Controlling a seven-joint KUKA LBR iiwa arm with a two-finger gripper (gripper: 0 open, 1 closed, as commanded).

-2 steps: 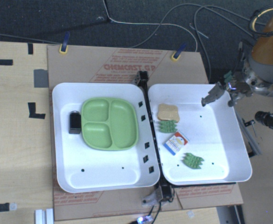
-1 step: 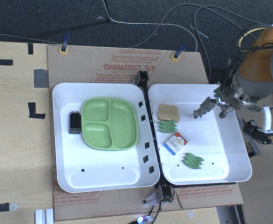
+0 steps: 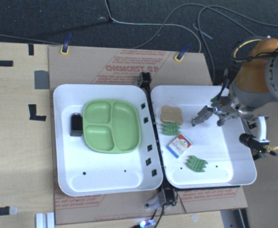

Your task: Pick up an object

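Grey gripper (image 3: 211, 116) hangs over my right bin (image 3: 234, 175), fingers spread apart and holding nothing. Nearest to it, leftward, lies the tan bread slice (image 3: 171, 113); the small red-and-white packet (image 3: 179, 145) sits farther, down-left.

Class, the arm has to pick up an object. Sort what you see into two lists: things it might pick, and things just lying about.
Might be picked, near the gripper:
brown slice
small packet
green leafy piece
green piece beside the slice

Lying about:
green divided plate
black block
cables
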